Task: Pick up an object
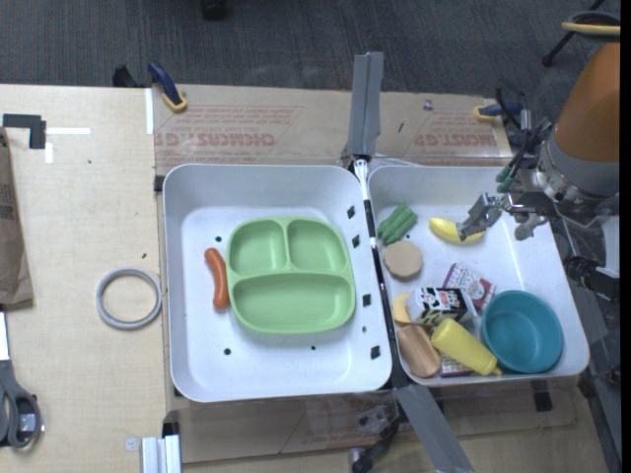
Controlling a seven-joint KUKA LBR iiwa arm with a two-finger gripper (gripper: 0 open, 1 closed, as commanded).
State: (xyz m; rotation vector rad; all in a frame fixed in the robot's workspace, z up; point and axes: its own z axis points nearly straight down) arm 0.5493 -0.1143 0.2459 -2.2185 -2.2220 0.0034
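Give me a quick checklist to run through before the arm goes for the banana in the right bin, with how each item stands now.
1. Gripper is near the target: ok, it sits at the banana's right end.
2. Banana is reachable: ok, it lies flat on the right bin floor.
3. Room around the banana: ok, the green pepper and round cookie lie apart from it.
4. Banana between the fingers: cannot tell.
5. Finger opening: cannot tell at this angle.
6. Nearby clutter: ok, the blue bowl and milk carton sit nearer the camera.
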